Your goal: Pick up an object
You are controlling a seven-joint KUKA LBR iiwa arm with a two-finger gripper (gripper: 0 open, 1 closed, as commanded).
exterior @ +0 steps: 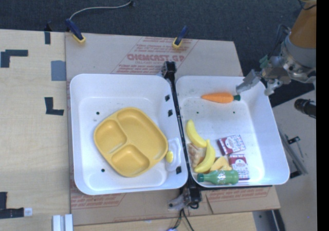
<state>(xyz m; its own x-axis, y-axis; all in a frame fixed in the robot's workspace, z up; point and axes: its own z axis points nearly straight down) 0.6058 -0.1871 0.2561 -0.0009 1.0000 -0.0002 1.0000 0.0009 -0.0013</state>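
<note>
In the right bin an orange carrot lies near the far wall. Two yellow bananas sit along the bin's left side, with a green bottle lying at the near wall. Beside them are two red-and-white cartons. My gripper hangs over the bin's far right corner, just right of the carrot's green end and apart from it. It is open, with nothing between its fingers.
The left bin holds a yellow divided plate and a small yellow piece by the divider. Both bins rest on a cardboard sheet held by two clamps. A cable runs across the dark floor behind.
</note>
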